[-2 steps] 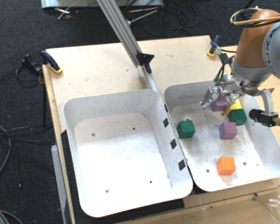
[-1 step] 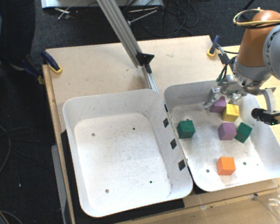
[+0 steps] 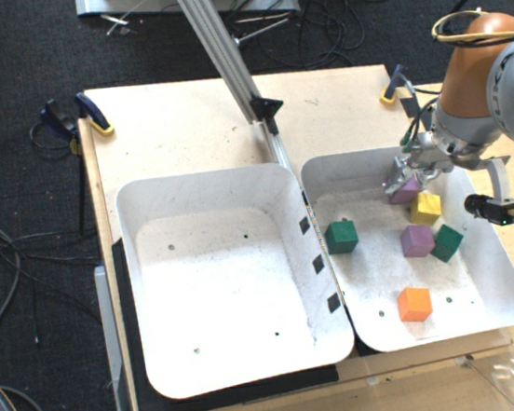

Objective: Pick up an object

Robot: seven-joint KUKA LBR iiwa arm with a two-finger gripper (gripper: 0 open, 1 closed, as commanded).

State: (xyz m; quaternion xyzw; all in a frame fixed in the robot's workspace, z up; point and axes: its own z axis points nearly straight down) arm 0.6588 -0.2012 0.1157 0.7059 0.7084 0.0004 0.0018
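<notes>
While the arm reaches in from the right, the findings stand as follows.
Arm: grey with orange band [image 3: 475,44], bent over the right bin [image 3: 496,309].
Gripper [image 3: 410,173]: low at the bin's rear, directly over a purple block [image 3: 402,192]; finger state cannot be told.
Yellow block [image 3: 425,207]: just beside that purple block.
Second purple block [image 3: 417,240]: touching a dark green block [image 3: 447,242].
Green block [image 3: 341,236]: near the divider, apart.
Orange block [image 3: 415,304]: near the front.
Left bin [image 3: 135,206]: white, beside the right.

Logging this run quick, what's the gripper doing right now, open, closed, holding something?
Gripper: low in the right bin, at a purple block; open or closed cannot be told.
</notes>
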